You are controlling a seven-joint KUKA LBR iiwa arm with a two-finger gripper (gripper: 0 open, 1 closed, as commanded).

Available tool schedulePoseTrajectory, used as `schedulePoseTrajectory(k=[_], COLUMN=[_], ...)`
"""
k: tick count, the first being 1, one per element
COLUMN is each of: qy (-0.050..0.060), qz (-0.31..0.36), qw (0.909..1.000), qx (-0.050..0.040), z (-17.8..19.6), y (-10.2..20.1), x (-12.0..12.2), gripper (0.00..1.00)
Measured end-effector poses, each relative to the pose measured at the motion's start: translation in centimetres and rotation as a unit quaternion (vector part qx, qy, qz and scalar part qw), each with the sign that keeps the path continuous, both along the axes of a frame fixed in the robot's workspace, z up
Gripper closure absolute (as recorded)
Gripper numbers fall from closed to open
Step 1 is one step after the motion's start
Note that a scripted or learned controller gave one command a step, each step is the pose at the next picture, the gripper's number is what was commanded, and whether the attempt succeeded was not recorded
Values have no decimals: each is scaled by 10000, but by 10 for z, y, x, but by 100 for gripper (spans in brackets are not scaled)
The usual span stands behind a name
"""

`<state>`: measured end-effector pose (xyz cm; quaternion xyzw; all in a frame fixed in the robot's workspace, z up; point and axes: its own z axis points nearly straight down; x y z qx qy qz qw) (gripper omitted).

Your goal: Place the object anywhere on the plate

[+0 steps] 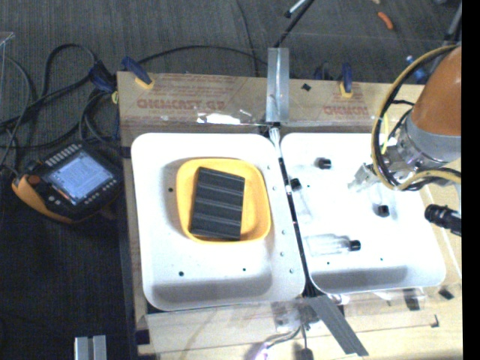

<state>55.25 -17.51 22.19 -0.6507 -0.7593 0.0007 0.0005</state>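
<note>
The dark grey, ribbed rectangular block (pixel 218 202) lay flat on the yellow square plate (pixel 257 214), a little tilted, with four raised bands across its top. It covered most of the plate's middle, and a yellow border stayed free on all sides. The plate sat in the left white bin (pixel 157 268), well inside its rim, with bare white floor in front and to the left.

In the right white bin (pixel 420 265) lay a small clear tube with a black cap (pixel 335 243) and some small black pieces, well apart from each other. Farther back, the grey arm with the orange band (pixel 435 118) hung over this bin's right part. I could not tell the state of its jaws.
</note>
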Motion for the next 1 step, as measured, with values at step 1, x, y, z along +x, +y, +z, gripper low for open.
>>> schedulePoseTrajectory(k=[1], qy=[0], qz=[0], qw=[10000], qx=[0], z=[0], y=[0], x=[0], gripper=[0])
